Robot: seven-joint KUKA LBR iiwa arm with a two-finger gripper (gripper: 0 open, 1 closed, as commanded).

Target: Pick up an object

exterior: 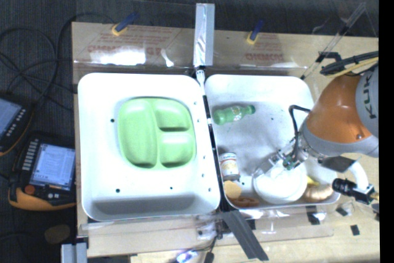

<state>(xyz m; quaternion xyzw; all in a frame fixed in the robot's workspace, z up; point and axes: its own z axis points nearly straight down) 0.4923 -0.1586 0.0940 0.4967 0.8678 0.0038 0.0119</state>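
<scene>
White bowl (281,186) sits in the right bin (258,84); the tool (284,160) hangs just above it, grip state unclear.

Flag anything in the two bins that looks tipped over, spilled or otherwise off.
The green bottle lies on its side near the back of the right bin. No spill shows. The green divided tray sits flat in the left bin.

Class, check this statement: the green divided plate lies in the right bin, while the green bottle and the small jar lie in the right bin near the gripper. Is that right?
Not quite. The camera view shows the green divided plate in the left bin, not the right. The rest holds: the green bottle and small jar lie in the right bin, near the gripper.
</scene>
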